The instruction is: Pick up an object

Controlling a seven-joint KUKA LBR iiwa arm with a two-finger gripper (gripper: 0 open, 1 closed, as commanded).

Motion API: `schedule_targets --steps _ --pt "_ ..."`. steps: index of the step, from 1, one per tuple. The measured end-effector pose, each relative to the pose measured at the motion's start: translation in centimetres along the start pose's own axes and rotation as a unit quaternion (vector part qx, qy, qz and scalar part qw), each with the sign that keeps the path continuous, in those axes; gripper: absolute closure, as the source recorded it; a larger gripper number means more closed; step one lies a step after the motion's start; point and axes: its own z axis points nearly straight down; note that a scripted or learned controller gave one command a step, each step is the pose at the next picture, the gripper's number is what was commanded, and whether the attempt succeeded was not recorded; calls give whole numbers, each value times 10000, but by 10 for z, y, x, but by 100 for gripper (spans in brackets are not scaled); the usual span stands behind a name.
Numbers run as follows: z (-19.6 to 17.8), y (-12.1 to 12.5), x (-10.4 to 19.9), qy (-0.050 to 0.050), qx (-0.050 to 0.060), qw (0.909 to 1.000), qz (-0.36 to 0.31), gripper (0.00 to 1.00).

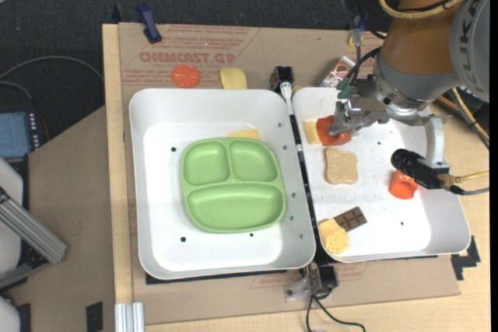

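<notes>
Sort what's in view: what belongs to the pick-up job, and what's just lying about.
Job in hand:
hand
red piece under it
toast slice
orange piece
chocolate bar
yellow cracker

Lying about:
green divided plate
orange disc
yellow block

Green tray [232, 185], white bins [148, 167]

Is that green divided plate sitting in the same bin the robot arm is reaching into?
No. The green plate lies in the left bin, while the gripper is over the right bin.
</notes>
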Motion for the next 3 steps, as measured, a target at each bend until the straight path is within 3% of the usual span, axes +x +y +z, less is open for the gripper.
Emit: schedule_targets --steps 2,3 --pt "19 1 65 -4 17 10000 9 100" --pt "12 -6 -19 -29 4 10000 67 100"
